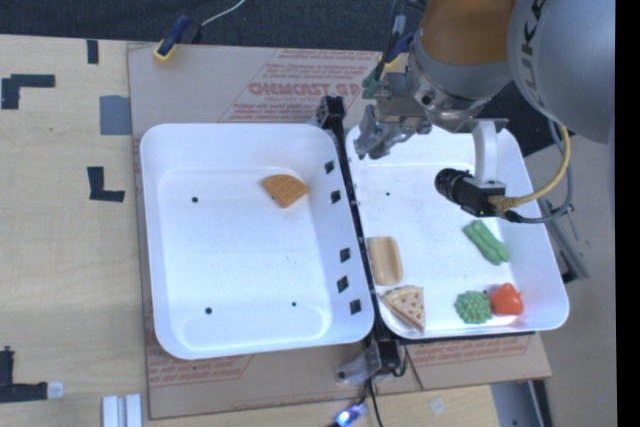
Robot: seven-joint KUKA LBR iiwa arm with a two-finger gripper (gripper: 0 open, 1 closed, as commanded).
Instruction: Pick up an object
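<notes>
while the fingers [375, 143] hover over the right bin [530, 315], i cannot tell their spread.

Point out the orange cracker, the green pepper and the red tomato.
orange cracker [285, 189], camera view, its middle.
green pepper [487, 241], camera view, mid-body.
red tomato [508, 300], camera view, its top face.

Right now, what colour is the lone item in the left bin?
Orange-tan: the toast-like piece in the left bin, seen clearly in the overhead camera view.

White bins [170, 215]; orange cracker [285, 190]; green pod [486, 241].
</notes>
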